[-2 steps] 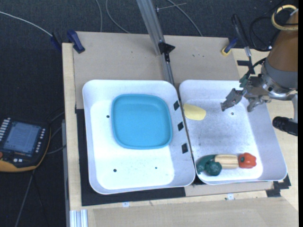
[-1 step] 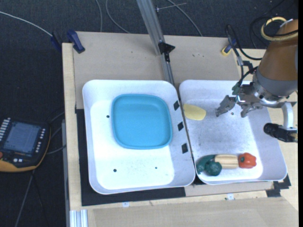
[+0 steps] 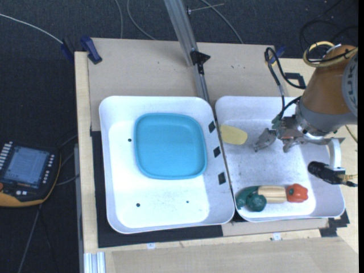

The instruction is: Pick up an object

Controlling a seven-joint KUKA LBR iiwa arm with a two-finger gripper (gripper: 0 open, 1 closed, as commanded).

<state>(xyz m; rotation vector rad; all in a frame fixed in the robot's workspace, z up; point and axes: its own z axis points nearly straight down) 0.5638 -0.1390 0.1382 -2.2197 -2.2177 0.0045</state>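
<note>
Progress: nothing lifted yet; whole pick left to do.
Gripper (image 3: 277, 140): fingers spread apart, nothing between them, hanging over the right bin (image 3: 267, 166).
Yellow piece (image 3: 234, 134): flat, pale, rounded; far-left corner of that bin, left of the fingers.
Toy row (image 3: 273, 195): green, tan and red, along the near wall.
Left bin (image 3: 114, 152): carrying a blue plate (image 3: 170, 145).

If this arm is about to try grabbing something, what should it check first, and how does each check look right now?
1. Fingers open: ok, the gripper is spread.
2. Nothing already held: ok, no object between the fingers.
3. Target near: ok, the yellow piece lies just left of the gripper in the right bin.
4. Height above the bin floor: cannot tell.
5. Other objects out of the way: ok, the green, tan and red toy lies at the near wall.
</note>
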